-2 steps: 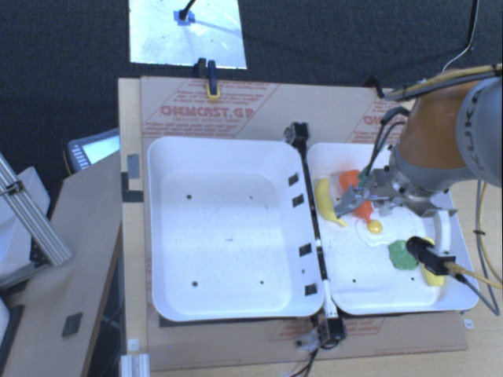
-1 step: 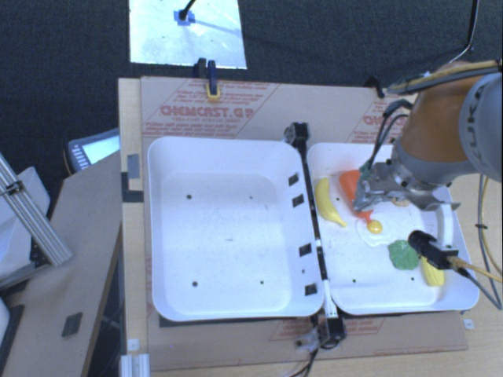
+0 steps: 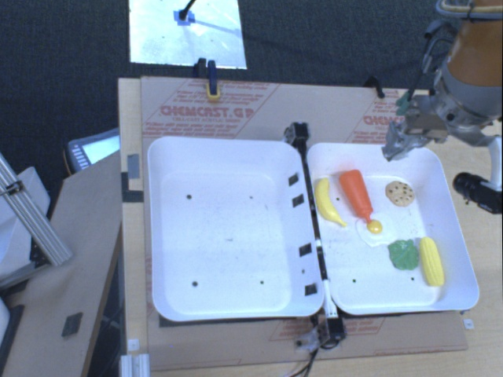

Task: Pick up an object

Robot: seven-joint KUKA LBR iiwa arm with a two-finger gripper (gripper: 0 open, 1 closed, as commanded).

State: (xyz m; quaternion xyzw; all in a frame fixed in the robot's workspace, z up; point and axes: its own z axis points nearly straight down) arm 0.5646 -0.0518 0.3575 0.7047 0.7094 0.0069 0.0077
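Right bin [image 3: 452, 203]: carrot [image 3: 356, 194], hand [image 3: 395, 149] above.

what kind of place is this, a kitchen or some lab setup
Most likely a robot lab test bench, not a kitchen. Two shallow white bins sit side by side on a board, the food in the right one looks like toys, such as a banana and a carrot, and a robot arm reaches in above them.

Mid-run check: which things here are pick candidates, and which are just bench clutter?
Job: banana, carrot, cookie, fried egg, green piece, corn cob, right bin, gripper.

Lying about: left bin, yellow clamp, metal sheet.
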